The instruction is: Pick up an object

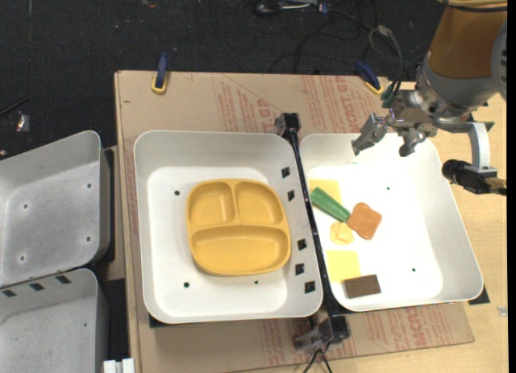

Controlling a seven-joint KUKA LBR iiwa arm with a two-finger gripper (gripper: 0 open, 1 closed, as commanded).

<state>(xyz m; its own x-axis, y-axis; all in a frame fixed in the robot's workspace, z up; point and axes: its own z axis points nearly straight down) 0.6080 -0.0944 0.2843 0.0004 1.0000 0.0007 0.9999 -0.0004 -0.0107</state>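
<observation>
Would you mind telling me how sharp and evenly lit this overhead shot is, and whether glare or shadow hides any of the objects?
In the camera view, lighting is even and soft; the yellow divided plate and the green piece read clearly with faint shadows. The right bin looks bright but not blown out. The gripper is slightly soft, so its fingers are hard to read. The surrounding floor is dark.

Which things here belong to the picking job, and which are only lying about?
Job: end effector, green piece, orange piece, brown block, right bin.
Lying about: yellow divided plate, left bin, blue clamps.
</observation>
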